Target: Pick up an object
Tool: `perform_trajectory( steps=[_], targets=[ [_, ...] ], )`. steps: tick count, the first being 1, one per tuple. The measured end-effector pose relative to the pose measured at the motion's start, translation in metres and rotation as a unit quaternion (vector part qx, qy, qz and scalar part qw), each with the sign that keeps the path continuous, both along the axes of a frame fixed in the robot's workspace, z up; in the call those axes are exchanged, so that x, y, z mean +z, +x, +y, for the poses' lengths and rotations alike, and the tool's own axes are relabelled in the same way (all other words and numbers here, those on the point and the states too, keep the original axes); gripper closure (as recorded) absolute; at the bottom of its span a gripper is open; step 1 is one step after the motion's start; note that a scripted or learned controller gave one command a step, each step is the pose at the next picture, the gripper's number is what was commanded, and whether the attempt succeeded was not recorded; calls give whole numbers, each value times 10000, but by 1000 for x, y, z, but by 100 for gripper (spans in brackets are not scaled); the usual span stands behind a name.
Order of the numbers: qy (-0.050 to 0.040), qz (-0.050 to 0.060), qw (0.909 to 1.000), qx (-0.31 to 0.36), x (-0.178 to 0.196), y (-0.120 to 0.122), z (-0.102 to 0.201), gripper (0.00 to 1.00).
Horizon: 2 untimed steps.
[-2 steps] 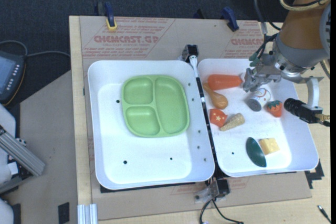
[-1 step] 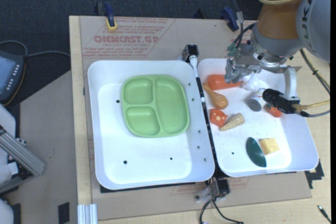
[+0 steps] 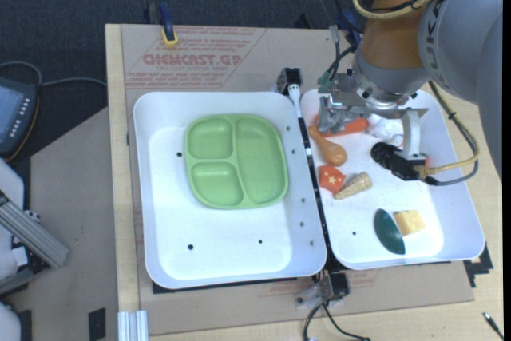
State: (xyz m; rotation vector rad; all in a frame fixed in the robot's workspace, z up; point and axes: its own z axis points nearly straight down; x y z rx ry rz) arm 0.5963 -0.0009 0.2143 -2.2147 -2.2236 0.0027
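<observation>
My gripper point(image 3: 338, 113) hangs low over the far left part of the right bin point(image 3: 447, 243). Directly beneath it lies an orange-red object point(image 3: 354, 124), partly covered by the gripper. Whether the gripper touches it is not visible. A tan and orange drumstick-shaped piece point(image 3: 329, 147) lies just in front of the gripper, near the bin's left wall. Further forward sit a small red piece point(image 3: 330, 177) and a tan cone-shaped piece point(image 3: 354, 185). A dark green oval point(image 3: 390, 231) and a yellow block point(image 3: 410, 222) rest near the front of the bin.
The left bin point(image 3: 160, 235) holds a green divided plate point(image 3: 236, 160) in its middle. A white crumpled thing point(image 3: 388, 126) lies to the right of the gripper. The arm's grey and orange body covers the far right corner of the right bin.
</observation>
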Motion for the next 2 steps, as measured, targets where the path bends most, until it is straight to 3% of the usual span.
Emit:
perform_trajectory(
  steps=[2],
  targets=[
    [-5, -8, 10000, -15, 1, 0, -1, 100]
  ],
)
